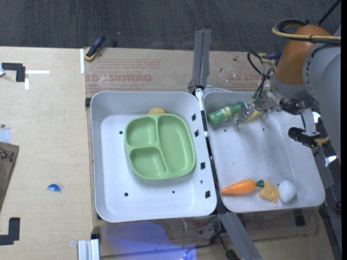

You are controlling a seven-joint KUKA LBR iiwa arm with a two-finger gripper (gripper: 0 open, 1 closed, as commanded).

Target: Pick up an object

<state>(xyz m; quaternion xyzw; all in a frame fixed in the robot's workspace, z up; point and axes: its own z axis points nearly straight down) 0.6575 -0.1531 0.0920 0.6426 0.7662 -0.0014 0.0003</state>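
Observation:
A green bottle (223, 114) lies on its side in the far left corner of the right bin (255, 150). My gripper (246, 114) hangs low over that bin, right at the bottle's right end and touching or nearly touching it. The arm's wrist reaches in from the right behind it. An orange carrot (238, 187), a yellow cheese wedge (268, 192) and a white egg (286, 190) lie in a row along the right bin's near edge.
A green divided plate (160, 145) sits in the middle of the left bin (108, 161), with a small yellow-orange thing (156, 111) partly hidden behind its far rim. A grey divider post (201, 58) rises between the bins at the back.

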